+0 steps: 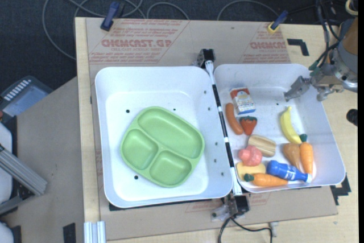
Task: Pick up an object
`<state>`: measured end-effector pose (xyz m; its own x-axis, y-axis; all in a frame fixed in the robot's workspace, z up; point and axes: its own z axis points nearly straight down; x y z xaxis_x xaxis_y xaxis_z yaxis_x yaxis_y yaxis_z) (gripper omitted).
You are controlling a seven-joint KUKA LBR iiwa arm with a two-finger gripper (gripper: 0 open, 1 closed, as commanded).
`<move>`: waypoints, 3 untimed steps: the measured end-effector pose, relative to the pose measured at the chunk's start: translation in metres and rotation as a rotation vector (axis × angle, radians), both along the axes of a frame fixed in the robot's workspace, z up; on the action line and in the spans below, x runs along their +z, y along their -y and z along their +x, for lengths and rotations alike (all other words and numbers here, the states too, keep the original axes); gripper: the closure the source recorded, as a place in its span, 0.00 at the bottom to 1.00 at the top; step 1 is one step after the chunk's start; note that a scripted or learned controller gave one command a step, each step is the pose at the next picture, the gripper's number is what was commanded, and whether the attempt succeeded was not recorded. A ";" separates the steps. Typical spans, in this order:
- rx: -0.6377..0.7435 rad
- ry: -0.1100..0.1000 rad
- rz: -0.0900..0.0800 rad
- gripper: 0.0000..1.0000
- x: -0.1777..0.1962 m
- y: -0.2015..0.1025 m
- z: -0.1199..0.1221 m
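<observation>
The end effector [305,87], jaw state impossible to tell, hangs at the right bin's [267,72] far right corner, with the banana [289,126] just nearer, lying near-to-far.

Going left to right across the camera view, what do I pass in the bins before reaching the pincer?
Green divided plate → hot dog sausage → milk carton → banana → carrot → pincer, at the right bin's far right edge.
</observation>
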<state>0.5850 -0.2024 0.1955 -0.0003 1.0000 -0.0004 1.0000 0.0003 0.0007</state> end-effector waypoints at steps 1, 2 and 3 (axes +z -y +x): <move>-0.001 -0.004 0.002 0.00 -0.107 0.005 -0.025; -0.001 0.002 -0.001 1.00 -0.095 0.006 -0.024; 0.002 0.008 0.000 1.00 -0.108 -0.076 0.030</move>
